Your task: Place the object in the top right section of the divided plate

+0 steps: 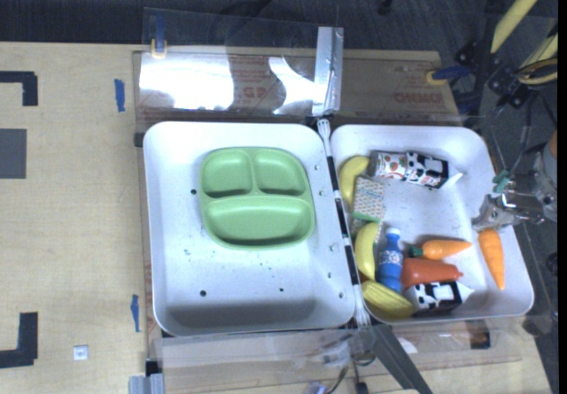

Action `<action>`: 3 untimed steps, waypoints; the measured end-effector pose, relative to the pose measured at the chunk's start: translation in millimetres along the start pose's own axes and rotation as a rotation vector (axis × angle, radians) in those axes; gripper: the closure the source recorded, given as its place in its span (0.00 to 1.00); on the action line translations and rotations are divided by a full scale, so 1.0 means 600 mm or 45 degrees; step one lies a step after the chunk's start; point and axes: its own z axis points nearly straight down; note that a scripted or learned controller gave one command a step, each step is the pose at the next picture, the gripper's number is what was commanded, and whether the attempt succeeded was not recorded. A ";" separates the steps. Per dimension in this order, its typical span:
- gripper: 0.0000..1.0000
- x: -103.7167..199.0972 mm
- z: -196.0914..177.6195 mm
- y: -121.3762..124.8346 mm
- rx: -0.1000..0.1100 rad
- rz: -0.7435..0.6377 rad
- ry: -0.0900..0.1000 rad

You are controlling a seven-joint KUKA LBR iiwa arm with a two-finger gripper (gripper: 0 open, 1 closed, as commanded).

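Green divided plate (258, 196), 3 sections, in left bin (168, 206)

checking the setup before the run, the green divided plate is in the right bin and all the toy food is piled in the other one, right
Not quite. The camera view shows the green divided plate lying in the left bin, not the right one. The rest holds: the toy food, such as the carrot and bananas, is piled in the other bin.

Hand (507, 204) low at far right edge, metallic, reaching in from the right
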 end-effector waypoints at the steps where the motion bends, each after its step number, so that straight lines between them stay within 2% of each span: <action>1: 1.00 -0.026 -0.014 0.062 -0.002 0.275 -0.001; 2: 1.00 -0.035 0.120 -0.021 0.008 0.952 0.002; 3: 1.00 0.191 0.031 -0.056 0.003 0.731 0.001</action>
